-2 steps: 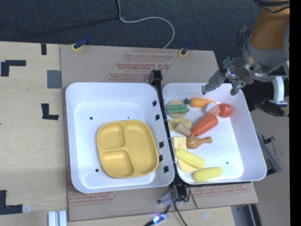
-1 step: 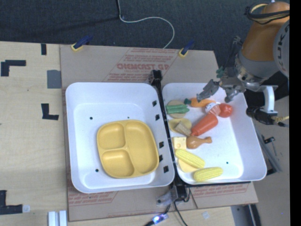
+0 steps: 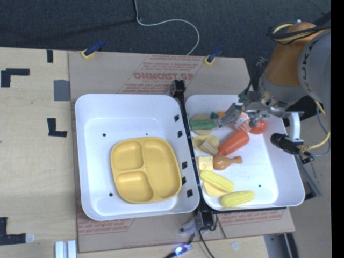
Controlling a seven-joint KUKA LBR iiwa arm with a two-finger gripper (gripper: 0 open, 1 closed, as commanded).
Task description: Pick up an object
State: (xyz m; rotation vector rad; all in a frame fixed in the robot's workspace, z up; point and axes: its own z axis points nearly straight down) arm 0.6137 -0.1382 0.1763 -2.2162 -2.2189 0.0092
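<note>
Camera view: gripper (image 3: 243, 113) low over right bin (image 3: 279, 190) w/ toy food, by carrot (image 3: 234, 142), prob. lining up pick; can't tell its grip state; nothing visibly held.

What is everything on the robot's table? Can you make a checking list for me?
Surface: cardboard-covered bench bearing two white bins side by side.
Job's things: right bin holds toy food: carrot, drumstick, two corn cobs, green vegetable.
Clutter: yellow divided plate in the left bin.
Gripper: gripper low over the right bin's far side, above the carrot; grip unclear.
Cables: white cable looping behind the bench.
Surroundings: dark carpet; blue-yellow clamps at the bench's back.
</note>
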